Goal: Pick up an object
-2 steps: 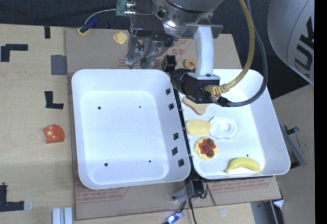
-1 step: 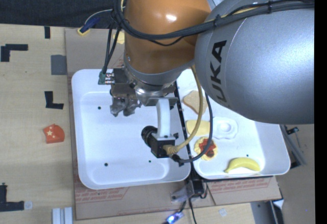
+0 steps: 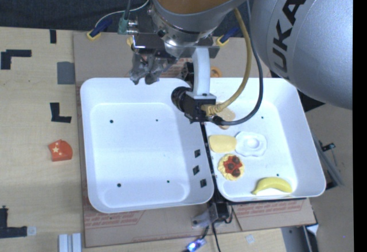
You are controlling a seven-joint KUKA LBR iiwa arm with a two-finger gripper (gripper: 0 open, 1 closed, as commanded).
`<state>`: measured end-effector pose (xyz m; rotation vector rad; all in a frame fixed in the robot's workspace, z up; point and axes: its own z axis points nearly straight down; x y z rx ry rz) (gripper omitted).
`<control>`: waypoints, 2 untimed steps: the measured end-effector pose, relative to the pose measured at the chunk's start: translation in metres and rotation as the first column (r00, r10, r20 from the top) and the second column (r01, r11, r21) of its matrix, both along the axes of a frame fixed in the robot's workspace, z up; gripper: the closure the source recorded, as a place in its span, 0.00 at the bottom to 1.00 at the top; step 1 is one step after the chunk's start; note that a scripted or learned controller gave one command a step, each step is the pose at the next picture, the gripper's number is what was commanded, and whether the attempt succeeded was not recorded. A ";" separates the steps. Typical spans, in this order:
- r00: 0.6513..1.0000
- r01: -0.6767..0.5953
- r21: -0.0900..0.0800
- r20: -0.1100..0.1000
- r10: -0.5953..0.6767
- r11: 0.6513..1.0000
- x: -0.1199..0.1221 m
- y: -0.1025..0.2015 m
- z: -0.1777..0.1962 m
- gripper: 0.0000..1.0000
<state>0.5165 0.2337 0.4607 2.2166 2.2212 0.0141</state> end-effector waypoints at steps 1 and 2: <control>1.000 -0.001 -0.001 -0.002 0.001 1.000 0.006 0.000 0.079 1.00; 1.000 0.001 -0.012 -0.027 -0.001 1.000 -0.036 -0.001 -0.066 1.00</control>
